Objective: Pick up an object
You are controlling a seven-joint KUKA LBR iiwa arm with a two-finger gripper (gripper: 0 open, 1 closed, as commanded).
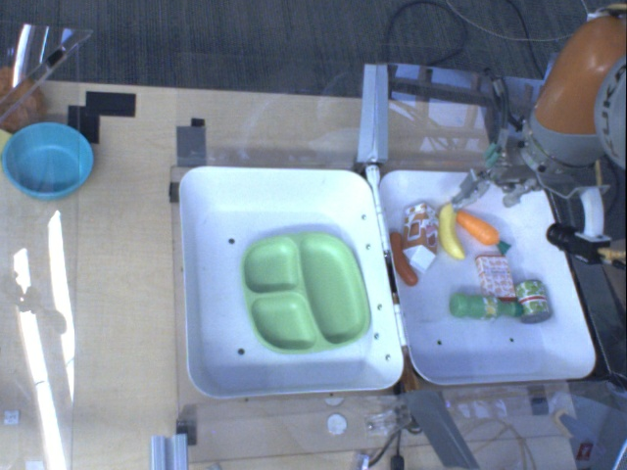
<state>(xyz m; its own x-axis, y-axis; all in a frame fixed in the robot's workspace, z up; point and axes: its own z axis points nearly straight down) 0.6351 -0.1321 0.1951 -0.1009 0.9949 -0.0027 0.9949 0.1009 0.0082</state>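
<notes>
Above the carrot (477, 227), the gripper (492, 185), nothing between its fingers.

Two shallow white bins side by side on pale wooden bench (108, 292). Left bin (211, 360): green three-compartment plastic tray (306, 291), roughly centred. Right bin (490, 355): toy food clustered toward far-left portion. Yellow banana (450, 232) beside orange carrot (478, 228); brown sausage (403, 258) near left wall; red-and-white carton (420, 222); green bottle (482, 306) lying flat, green can (532, 300) at its end; patterned packet (495, 275). Gripper (497, 182) hovers above far edge, near carrot. Blue round bowl (47, 160) at bench's far-left corner.
</notes>
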